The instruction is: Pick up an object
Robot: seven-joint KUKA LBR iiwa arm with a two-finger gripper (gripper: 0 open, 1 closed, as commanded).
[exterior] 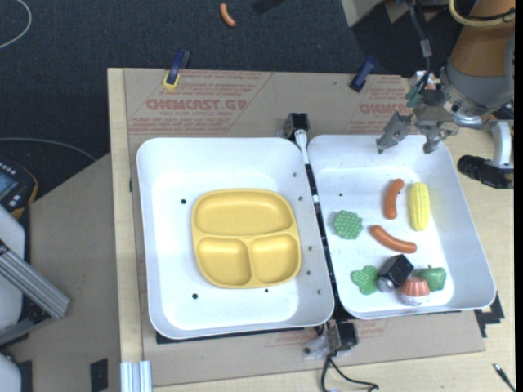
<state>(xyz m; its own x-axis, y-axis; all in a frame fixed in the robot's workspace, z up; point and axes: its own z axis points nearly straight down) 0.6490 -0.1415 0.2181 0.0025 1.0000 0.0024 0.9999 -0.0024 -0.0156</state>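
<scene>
Toy cluster (400, 278) at near edge of right bin (466, 219): green pieces, black block, red-white piece packed touching, farthest from pincer (413, 137). Pincer seen spread wide, nothing held, poised over bin's far rim. Just below it: sausage (393, 198) and corn (419, 206) side by side, nearly touching. Risk: finger lands between or on both, pair gets shoved apart, grasp missed. Second sausage (393, 238) and green disc (347, 224) better spaced, safer picks. Yellow tray (245, 237) in left bin, well clear.

Brown board (245, 96): red print "CHEMCAST GP", partly repeated at right.
</scene>
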